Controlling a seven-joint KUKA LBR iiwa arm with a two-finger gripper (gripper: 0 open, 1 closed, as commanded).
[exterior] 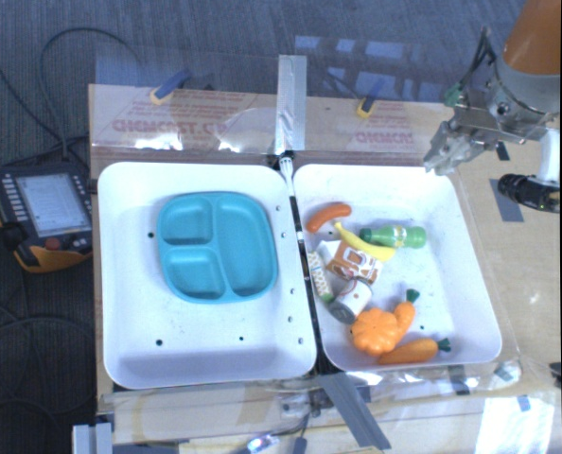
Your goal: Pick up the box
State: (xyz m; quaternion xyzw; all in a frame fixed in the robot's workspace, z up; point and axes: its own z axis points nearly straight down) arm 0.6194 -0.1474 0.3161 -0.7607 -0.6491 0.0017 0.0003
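Two white bins, the left bin [120, 282] and the right bin [470, 282], look like smooth, slightly glossy moulded plastic. A turquoise divided plate [215, 246] has a matt plastic sheen. The toy foods look like shiny plastic: a green bottle [395, 236], a yellow banana [361, 242], an orange pumpkin [376, 329]. The small box [354, 266] looks like printed card. The bench [536, 282] is pale, smooth board, with clear glossy film along its back edge. The gripper [444, 159] looks like dull grey metal.

Blue plate [215, 246], white bins [130, 348], seemingly brown-and-white box [355, 266], green bottle [395, 236]
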